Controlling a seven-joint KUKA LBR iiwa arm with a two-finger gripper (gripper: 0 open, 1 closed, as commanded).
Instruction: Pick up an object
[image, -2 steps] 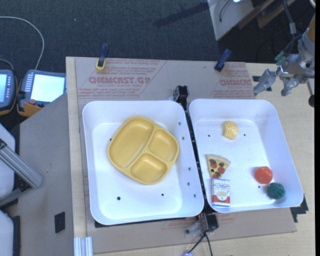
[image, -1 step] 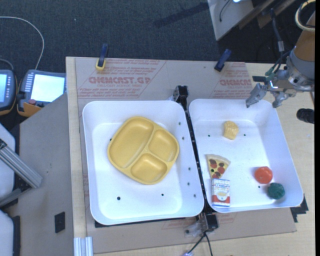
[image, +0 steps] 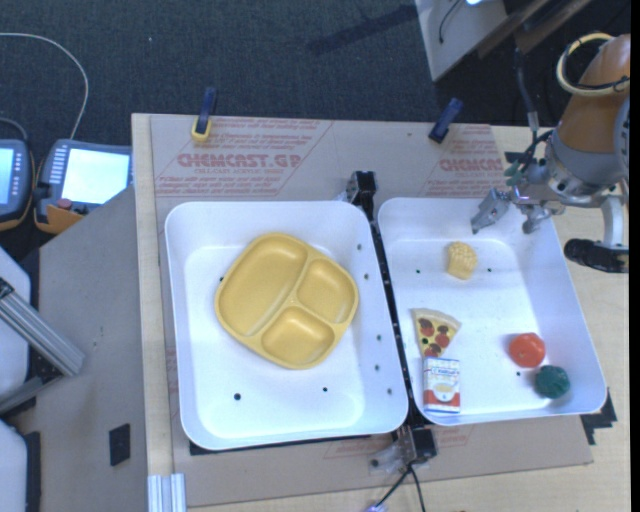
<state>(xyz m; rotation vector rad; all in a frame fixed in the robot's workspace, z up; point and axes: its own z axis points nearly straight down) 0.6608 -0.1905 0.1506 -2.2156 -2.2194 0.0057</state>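
Observation:
My gripper (image: 510, 216) hangs over the far edge of the right bin (image: 560, 290), its two fingers spread open with nothing between them. A yellow corn piece (image: 461, 260) lies just below and left of it. Nearer the front lie a pizza slice (image: 435, 331) and a small red-and-white carton (image: 442, 384). A red tomato (image: 527, 349) and a dark green ball (image: 551, 381) sit at the front right corner.
The left bin (image: 200, 380) holds a yellow divided plate (image: 287, 299). A black clamp (image: 361, 187) sits between the bins at the back. Blue clips (image: 204, 113) (image: 445, 120) stand on the board's far edge. A tablet (image: 90, 175) rests at the left.

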